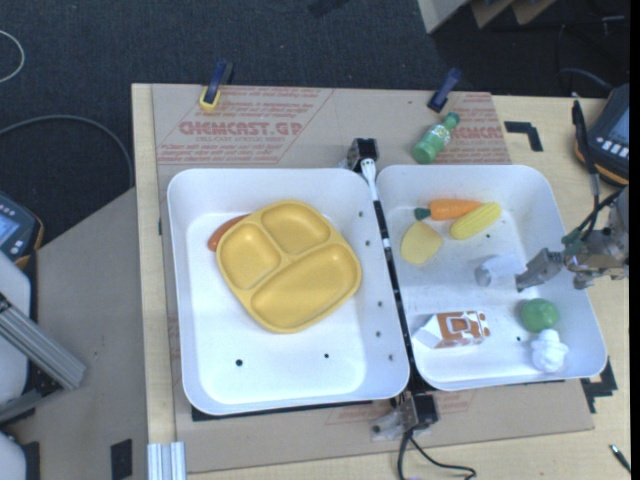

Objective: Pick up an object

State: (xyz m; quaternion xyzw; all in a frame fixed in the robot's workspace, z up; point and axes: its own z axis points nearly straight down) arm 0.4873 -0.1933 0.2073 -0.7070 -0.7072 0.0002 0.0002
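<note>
The pincer (535,271) reaches in from the right and hangs low over the right bin (540,190), near its right wall. Whether it is wide or narrow cannot be told at this size; nothing is seen gripped.

Just left of the pincer lies a small grey piece (490,270), close to its tip. Just below the pincer sits a green ball (539,314), and below that a white toy (548,350) near the bin's corner. Further left and lower lies a white-and-orange packet (455,329). Up and to the left of the pincer are a corn cob (475,220), a carrot (452,208) touching it, and a yellow fruit (421,243).

Far left of the pincer, the left bin (200,298) holds a yellow tray (288,265) lying over an orange thing (222,233).

Above the pincer, on the bench (250,123) outside the bins, lies a green bottle (434,140).
</note>
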